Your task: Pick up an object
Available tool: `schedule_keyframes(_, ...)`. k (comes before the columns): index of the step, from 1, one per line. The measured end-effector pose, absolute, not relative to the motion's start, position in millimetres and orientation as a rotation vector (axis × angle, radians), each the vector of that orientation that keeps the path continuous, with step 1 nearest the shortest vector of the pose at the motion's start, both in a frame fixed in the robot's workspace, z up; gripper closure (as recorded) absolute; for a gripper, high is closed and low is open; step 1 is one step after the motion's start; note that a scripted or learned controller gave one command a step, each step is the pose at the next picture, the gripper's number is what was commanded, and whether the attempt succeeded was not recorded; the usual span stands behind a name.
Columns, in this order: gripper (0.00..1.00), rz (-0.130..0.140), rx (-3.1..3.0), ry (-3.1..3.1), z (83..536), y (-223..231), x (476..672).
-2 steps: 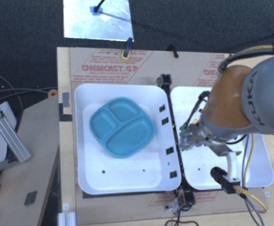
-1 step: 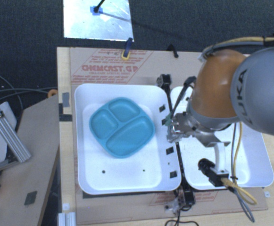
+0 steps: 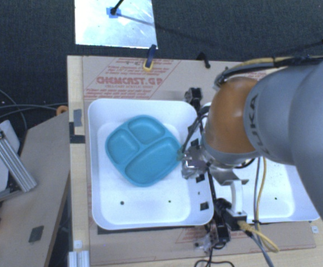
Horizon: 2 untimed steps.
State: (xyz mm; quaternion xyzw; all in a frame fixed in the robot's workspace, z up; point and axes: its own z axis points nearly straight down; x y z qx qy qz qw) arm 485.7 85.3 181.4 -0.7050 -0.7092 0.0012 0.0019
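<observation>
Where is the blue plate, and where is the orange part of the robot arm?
plate (image 3: 142, 149): camera view, on the ridge between its compartments.
orange band (image 3: 228, 118): camera view, on the band's rounded side above the wrist.

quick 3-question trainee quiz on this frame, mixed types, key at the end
1. True or false: the blue divided plate lies in the left bin.
2. How many compartments does the plate have? A) two B) three C) five
3. Fill in: the arm has an ____ band above the wrist.

Key: 1 true. 2 B. 3 orange.
</observation>
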Motion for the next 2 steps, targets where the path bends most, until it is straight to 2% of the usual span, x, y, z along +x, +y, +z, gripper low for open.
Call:
schedule_keyframes(1, 1.00, -0.031, -2.223, -2.238, 395, 104, 545.9)
schedule_keyframes(2, 1.00, 0.001, -2.210, -2.229, 338, 164, 560.6)
